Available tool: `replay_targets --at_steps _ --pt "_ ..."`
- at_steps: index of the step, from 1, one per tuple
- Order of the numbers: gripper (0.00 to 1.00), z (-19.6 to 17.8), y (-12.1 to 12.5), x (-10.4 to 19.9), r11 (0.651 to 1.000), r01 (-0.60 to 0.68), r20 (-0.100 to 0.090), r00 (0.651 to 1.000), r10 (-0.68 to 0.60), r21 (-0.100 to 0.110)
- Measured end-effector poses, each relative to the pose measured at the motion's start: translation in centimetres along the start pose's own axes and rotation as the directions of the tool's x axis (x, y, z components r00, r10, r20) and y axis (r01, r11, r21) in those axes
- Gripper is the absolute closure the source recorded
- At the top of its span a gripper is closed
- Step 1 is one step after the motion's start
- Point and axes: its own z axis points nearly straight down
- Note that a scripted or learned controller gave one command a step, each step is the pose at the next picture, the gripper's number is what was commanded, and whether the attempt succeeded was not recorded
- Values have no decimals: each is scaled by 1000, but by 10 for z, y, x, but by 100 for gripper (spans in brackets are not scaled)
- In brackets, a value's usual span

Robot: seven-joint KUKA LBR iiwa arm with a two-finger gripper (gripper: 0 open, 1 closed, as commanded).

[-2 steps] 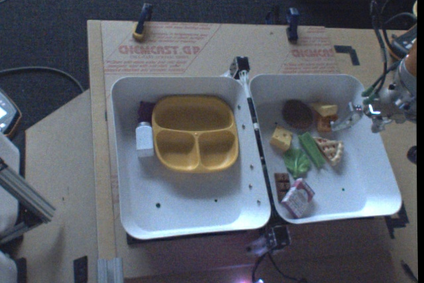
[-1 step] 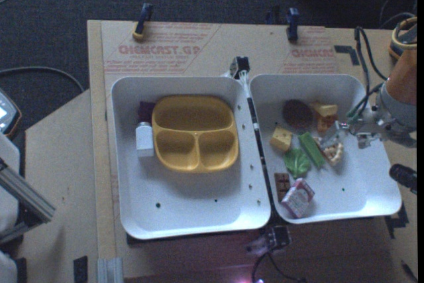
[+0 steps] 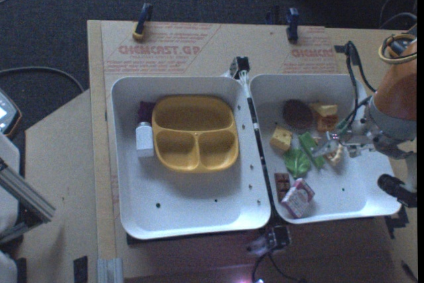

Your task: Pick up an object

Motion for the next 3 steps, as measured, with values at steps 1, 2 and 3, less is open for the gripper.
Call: replay_targets --at_steps 1,2,3 --pt "0 53 -1 1 1000 0 0 1000 0 -1" --pt "100 40 1 0 1000 -2 3 1000 2 -8" --pt "100 -16 2 -11 1000 -1 6 1000 1 -13"
